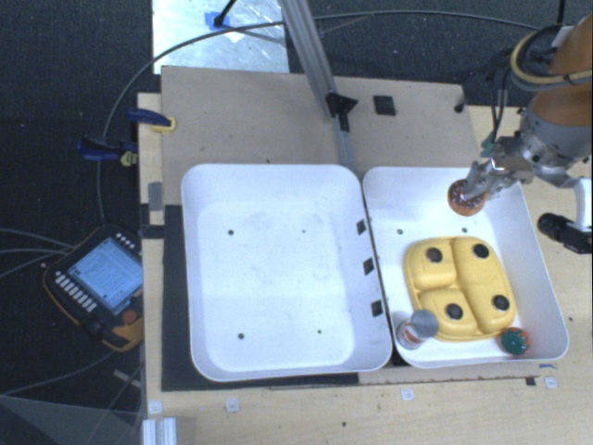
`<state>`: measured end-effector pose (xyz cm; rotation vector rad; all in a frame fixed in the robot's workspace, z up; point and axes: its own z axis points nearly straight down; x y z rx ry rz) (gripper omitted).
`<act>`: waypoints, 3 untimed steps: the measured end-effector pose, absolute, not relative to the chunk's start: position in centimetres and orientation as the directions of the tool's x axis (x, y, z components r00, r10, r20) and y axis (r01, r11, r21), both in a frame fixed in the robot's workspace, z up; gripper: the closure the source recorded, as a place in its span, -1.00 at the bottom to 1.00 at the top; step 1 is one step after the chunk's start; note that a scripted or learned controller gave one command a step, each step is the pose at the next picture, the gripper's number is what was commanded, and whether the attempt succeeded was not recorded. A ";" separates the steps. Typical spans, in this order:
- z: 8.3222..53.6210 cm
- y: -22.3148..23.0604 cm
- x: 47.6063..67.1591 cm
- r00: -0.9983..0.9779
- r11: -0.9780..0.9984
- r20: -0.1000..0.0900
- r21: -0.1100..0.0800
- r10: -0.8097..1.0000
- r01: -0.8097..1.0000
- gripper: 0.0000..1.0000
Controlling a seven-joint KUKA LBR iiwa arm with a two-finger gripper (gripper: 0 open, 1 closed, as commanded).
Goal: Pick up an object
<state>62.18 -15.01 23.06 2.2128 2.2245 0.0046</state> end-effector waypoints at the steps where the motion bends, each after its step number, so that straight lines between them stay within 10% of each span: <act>1: 23.2 -10.6 62.6 -0.010 0.010 0.001 0.002 1.000 1.000 1.00; 3: 21.8 0.0 60.8 -0.010 0.010 0.002 -0.001 1.000 1.000 1.00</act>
